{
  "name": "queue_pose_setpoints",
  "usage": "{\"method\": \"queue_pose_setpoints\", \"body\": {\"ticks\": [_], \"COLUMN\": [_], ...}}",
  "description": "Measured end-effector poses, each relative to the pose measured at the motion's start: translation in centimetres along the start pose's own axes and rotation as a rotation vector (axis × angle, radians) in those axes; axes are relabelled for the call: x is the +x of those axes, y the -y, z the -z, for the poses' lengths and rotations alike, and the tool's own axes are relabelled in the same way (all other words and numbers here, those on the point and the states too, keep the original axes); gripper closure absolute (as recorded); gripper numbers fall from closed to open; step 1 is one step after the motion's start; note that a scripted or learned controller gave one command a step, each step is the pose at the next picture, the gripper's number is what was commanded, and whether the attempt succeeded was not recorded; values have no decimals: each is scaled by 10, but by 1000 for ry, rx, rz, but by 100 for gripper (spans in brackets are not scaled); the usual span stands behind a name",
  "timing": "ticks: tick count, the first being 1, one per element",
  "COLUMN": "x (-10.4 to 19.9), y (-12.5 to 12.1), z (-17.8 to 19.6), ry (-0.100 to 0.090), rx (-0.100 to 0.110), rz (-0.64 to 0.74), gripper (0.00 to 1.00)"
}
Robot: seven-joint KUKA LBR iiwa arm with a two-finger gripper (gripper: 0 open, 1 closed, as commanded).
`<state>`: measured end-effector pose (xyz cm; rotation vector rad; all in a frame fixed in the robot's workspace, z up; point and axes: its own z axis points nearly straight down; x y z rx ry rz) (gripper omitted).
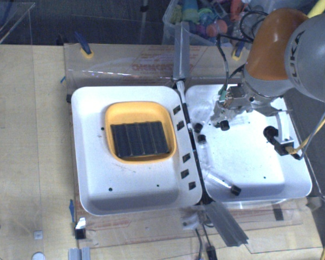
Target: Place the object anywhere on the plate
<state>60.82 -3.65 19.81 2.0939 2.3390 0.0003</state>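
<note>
Left bin (92, 188): yellow plate (112, 114) lying inside, dark ridged object (140, 138) resting on its middle. Right bin (260, 172): gripper (223, 118) hanging over the far left corner; grip state: cannot tell. Beyond: clear box of toys (216, 4) sitting.

Grey rounded arm (314, 53) casing here, dark lettering on its shell, a glossy orange band (271, 37) above the wrist, black cables (225, 58) looping alongside, and small black-tipped metal parts at the gripper (223, 115).

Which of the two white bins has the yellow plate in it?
The left bin: it holds the yellow plate; the right bin has the hand over it.
</note>
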Motion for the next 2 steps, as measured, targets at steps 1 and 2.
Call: {"method": "queue_pose_setpoints", "body": {"ticks": [1, 2], "x": [-2, -2], "y": [-32, -32], "z": [13, 13], "ry": [1, 0], "rx": [-2, -2], "rz": [195, 196], "gripper": [100, 0]}}
